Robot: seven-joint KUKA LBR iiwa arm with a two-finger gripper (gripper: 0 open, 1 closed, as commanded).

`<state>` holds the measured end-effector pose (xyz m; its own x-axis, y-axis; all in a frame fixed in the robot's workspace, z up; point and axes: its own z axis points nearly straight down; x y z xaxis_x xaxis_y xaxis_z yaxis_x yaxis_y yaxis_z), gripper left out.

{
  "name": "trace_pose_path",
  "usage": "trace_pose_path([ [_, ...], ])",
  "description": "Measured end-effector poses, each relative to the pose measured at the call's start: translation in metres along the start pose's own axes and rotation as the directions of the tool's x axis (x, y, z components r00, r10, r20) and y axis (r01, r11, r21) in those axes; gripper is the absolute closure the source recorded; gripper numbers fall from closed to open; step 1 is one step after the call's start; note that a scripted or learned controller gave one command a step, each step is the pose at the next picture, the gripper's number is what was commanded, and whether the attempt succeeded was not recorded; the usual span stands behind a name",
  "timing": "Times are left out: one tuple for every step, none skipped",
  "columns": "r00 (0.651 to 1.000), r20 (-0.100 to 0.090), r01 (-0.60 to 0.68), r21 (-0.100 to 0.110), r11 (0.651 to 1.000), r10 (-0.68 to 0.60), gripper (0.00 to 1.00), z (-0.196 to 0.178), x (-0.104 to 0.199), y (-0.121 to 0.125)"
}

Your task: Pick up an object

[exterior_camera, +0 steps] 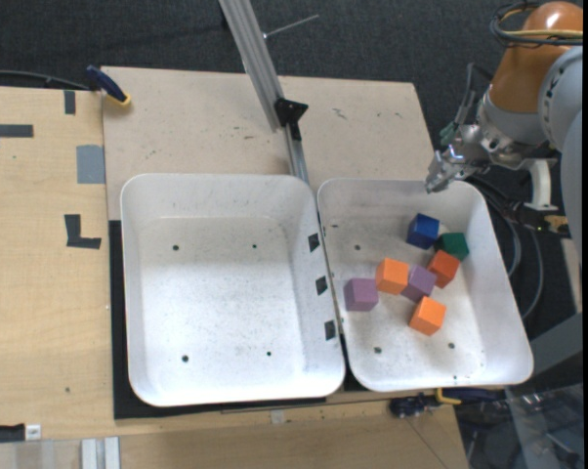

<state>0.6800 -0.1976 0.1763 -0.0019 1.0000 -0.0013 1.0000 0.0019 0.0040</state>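
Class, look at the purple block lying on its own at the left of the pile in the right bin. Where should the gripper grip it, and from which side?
Probably from straight above, closing on the purple block's near and far faces. Those sides look free, while the orange block sits close at its right. The gripper hangs over the bin's far rim.

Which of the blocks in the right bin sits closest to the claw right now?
The blue block. It lies at the top of the cluster, just below the claw, which is at the bin's far rim; the green block is the next nearest.
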Motion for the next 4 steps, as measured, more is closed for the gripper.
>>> trace_pose_path([
  [1.000,0.000,0.000,0.000,1.000,0.000,1.00,-0.043,0.002,0.000],
  [1.000,0.000,0.001,-0.003,1.000,-0.001,1.00,-0.102,0.013,0.001],
  [1.000,-0.002,0.003,0.006,1.000,-0.003,1.00,-0.085,0.065,-0.005],
  [1.000,-0.003,0.004,0.008,1.000,-0.004,1.00,-0.073,0.116,-0.019],
])
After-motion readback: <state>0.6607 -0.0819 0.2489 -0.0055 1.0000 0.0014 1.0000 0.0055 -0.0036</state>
